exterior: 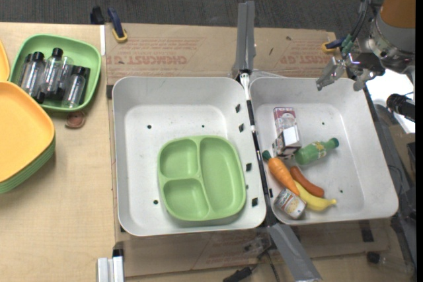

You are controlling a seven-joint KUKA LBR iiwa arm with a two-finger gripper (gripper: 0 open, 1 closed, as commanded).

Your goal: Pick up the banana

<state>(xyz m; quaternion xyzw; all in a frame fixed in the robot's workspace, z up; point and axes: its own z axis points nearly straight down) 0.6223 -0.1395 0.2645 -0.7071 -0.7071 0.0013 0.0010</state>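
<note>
Nearest the camera, a small can (291, 203) lies in the right bin (370, 162), touching the banana (313, 198). Banana: at the near-left of that bin, lying flat, its tip toward the bin's near wall. Just beyond the banana lie two carrots (295, 178), then a green bottle (315, 151) and a small carton (287, 129). Gripper (338, 69): poised over the bin's far rim, well apart from the banana, with nothing between its fingers; whether these are spread or closed cannot be told. Left bin (132, 142): holds a green divided tray (200, 177).
</note>
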